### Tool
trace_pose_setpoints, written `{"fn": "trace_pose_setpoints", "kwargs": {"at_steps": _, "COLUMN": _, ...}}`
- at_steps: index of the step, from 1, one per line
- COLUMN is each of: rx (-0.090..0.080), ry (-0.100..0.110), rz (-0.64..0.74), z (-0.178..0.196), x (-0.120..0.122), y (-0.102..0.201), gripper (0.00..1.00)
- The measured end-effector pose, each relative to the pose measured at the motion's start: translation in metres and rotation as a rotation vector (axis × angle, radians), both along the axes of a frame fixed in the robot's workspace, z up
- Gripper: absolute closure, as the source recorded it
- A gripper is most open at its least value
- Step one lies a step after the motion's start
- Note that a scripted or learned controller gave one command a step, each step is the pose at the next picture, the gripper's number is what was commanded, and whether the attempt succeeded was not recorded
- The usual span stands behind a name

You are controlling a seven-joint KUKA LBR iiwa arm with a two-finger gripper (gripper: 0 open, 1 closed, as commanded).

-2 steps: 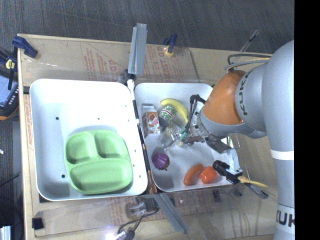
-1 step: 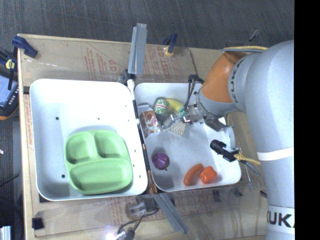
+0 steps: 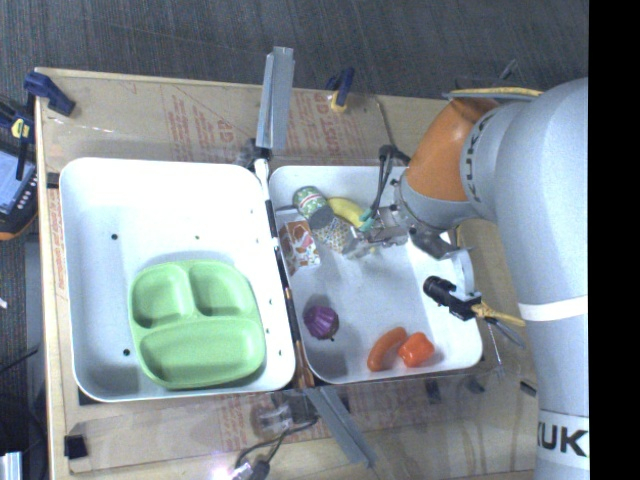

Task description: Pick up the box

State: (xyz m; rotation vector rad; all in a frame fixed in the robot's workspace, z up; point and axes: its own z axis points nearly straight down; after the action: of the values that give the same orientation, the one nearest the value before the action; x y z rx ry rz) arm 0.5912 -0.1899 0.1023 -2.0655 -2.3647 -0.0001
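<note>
Now we see the metal two-finger gripper (image 3: 352, 238) low in the right white bin (image 3: 455, 358), just beside the small printed carton box (image 3: 300, 246); its grasp we cannot tell.

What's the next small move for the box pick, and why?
Probably shift the gripper left toward the box and lower onto it. The gripper sits among the banana and can, while the box leans beside it at the right bin's left wall.
</note>
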Motion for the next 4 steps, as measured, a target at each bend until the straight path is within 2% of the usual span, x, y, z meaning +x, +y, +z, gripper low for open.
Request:
{"fn": "trace_pose_setpoints", "kwargs": {"at_steps": 1, "rx": 0.000, "ry": 0.000, "rz": 0.000, "z": 0.000, "x": 0.000, "y": 0.000, "gripper": 0.00}}
{"fn": "trace_pose_setpoints", "kwargs": {"at_steps": 2, "rx": -0.027, "ry": -0.004, "rz": -0.111, "z": -0.006, "x": 0.003, "y": 0.049, "gripper": 0.00}}
{"fn": "trace_pose_setpoints", "kwargs": {"at_steps": 3, "rx": -0.008, "ry": 0.019, "rz": 0.015, "z": -0.009, "x": 0.057, "y": 0.034, "gripper": 0.00}}
{"fn": "trace_pose_setpoints", "kwargs": {"at_steps": 4, "rx": -0.006, "ry": 0.031, "rz": 0.020, "z": -0.001, "x": 0.054, "y": 0.035, "gripper": 1.00}}
